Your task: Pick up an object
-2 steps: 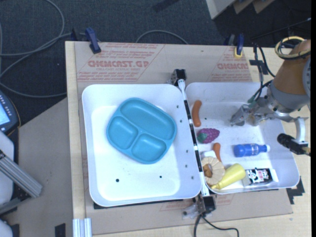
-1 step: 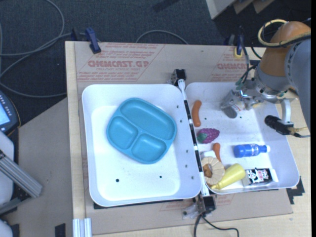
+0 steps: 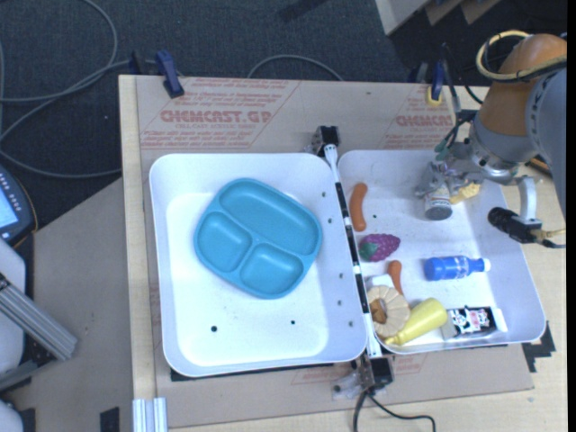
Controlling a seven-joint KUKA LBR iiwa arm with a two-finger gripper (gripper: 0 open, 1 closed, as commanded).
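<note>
Bins are seen side by side on a brown board: the left bin [image 3: 180,331] bears a blue divided plate [image 3: 258,237], set a little toward its far side, and the right bin [image 3: 513,282] bears the small things. Along the right bin's left wall an orange sausage-shaped piece [image 3: 358,203] is laid lengthwise, with a purple bunch of grapes [image 3: 379,246] just below it and a small carrot [image 3: 395,275] beneath that. A blue bottle [image 3: 454,266] is laid on its side near the bin's middle, its white cap pointing right. At the near edge a yellow bottle [image 3: 420,320] is tilted across a tan, shell-like piece [image 3: 385,302], and a black-and-white carton [image 3: 472,320] is laid flat just beside the yellow bottle.

The arm is brought in from the right, and the gripper [image 3: 441,196] is lowered into the far part of the right bin, well apart from the blue bottle. A grey cylinder shape and a scrap of yellow are seen at its tip, but it cannot be told whether these are part of the gripper or a separate thing; how far it is opened, and whether anything is held, cannot be told either.
</note>
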